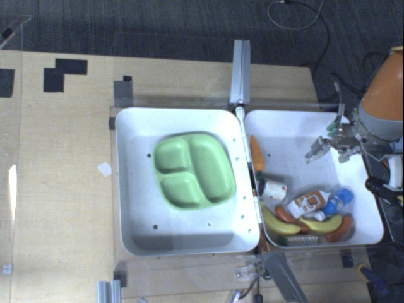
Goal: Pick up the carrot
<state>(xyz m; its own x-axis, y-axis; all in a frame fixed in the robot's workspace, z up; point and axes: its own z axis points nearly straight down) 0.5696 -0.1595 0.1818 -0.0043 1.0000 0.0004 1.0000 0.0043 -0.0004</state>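
The jaws (329, 145) hang splayed open with nothing between them, over the upper right part of the right bin (297, 124). Going left to right: the green divided tray (192, 169) sits in the left bin (136, 188), then the carrot (256, 154) lies tight along the right bin's left wall, long axis running up-down in view. So the carrot is well apart from the jaws, to their left.
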